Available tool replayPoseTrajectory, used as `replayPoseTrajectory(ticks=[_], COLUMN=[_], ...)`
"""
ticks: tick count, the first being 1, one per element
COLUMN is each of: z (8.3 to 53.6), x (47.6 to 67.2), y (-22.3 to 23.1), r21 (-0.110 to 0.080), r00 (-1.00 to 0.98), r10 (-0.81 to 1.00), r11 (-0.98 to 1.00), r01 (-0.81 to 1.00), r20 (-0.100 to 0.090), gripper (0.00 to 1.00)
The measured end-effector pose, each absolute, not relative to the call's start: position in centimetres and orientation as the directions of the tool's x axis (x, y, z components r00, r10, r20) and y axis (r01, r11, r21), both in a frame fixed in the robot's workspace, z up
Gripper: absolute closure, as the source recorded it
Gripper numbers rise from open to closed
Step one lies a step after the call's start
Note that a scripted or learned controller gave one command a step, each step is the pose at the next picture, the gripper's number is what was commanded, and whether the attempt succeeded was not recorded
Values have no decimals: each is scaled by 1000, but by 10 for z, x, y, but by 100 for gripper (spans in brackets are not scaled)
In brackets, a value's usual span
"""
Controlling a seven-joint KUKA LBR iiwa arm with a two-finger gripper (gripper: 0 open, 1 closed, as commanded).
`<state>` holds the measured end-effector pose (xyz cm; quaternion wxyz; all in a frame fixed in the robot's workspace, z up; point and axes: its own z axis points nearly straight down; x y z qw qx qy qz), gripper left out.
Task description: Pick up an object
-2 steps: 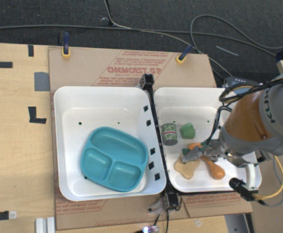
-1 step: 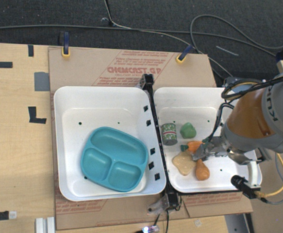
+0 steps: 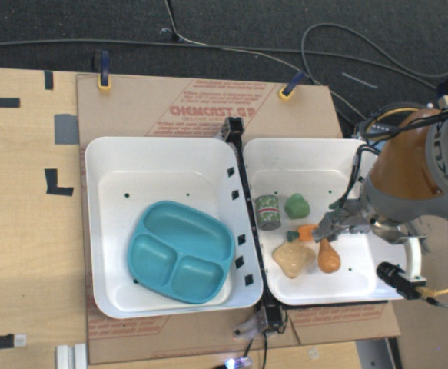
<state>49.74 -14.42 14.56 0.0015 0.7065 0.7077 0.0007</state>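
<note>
Gripper: your gripper (image 3: pixel 333 227) sits low over the middle of the right bin (image 3: pixel 316 151); you cannot tell its state from this slant.
Progress: you have nothing lifted; by my reading the pick is at the reach-in stage, with the grasp and the lift left to do.
Nearest things: orange piece (image 3: pixel 307 232) just left of the tip, brown pear-shaped thing (image 3: pixel 328 257) just below it.
Farther: tan lump (image 3: pixel 292 258), green ball (image 3: pixel 297 204) and can (image 3: pixel 267 211) toward the divider.
Left bin: blue tray (image 3: pixel 180 251), well apart.
</note>
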Motion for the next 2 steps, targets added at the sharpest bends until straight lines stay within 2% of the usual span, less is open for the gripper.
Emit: replayPoseTrajectory(ticks=[1, 2], z=[208, 224], x=[495, 496], y=[-142, -142], r21=[5, 1], r00=[-1, -1], r10=[1000, 1000], r11=[1, 1], r01=[1000, 1000], r20=[-2, -1], gripper=[100, 100])
